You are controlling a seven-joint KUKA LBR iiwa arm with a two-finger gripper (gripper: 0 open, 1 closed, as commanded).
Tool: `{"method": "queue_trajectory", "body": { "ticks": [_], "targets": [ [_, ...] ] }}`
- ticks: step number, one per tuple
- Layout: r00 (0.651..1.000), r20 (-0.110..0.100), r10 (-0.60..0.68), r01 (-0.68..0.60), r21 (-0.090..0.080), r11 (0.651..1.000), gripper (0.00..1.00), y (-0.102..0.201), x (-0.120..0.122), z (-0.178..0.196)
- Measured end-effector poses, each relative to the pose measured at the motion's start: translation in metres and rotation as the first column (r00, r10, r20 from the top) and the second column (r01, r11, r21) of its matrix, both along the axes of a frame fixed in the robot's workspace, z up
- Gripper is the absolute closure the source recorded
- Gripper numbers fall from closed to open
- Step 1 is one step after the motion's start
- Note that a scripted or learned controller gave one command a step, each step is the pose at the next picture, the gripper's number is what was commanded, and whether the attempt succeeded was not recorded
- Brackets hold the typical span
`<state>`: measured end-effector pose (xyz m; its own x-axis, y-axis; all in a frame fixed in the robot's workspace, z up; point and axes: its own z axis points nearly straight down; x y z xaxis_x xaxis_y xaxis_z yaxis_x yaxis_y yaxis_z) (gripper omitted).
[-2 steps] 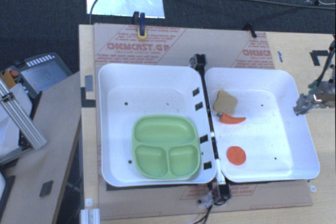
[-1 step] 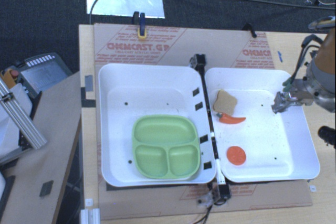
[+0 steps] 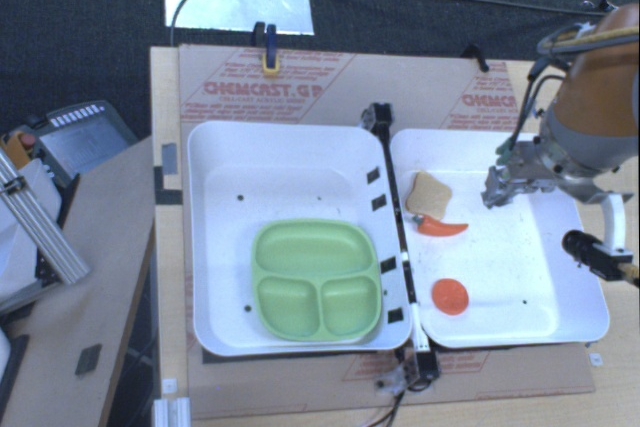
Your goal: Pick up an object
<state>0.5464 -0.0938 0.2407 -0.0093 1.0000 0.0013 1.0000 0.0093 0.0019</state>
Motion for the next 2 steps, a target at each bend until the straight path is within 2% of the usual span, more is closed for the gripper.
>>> {"method": "queue_trajectory", "body": {
  "ticks": [1, 2],
  "targets": [
    [1.0, 0.002, 0.002, -0.002, 0.0, 1.0, 1.0, 0.057, 0.023, 0.004],
    [1.0, 0.0, 0.001, -0.001, 0.0, 1.0, 1.0, 0.112, 0.037, -0.009]
  ]
}}
